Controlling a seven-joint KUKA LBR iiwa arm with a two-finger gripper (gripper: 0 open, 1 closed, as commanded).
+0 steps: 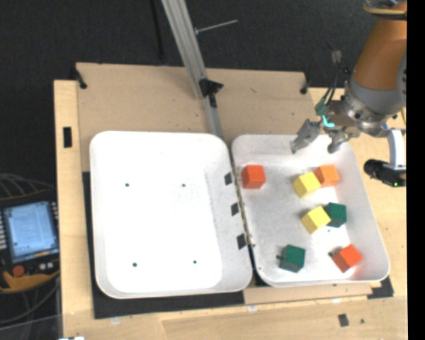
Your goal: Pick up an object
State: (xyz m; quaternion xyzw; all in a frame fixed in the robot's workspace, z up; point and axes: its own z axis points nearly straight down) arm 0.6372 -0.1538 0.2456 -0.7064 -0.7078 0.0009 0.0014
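Camera view: wooden bench, dark floor; claw spread wide, holding nothing.

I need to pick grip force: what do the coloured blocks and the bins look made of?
Blocks, such as the orange block: probably painted wood or plastic, with flat matte faces and crisp edges. Right bin: likely smooth white plastic, with rounded moulded corners.

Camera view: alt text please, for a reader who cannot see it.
The gripper, fingers spread with nothing between them, hovers over the right bin, which holds seven blocks: three orange, two yellow, two green. The left bin lies beside it.
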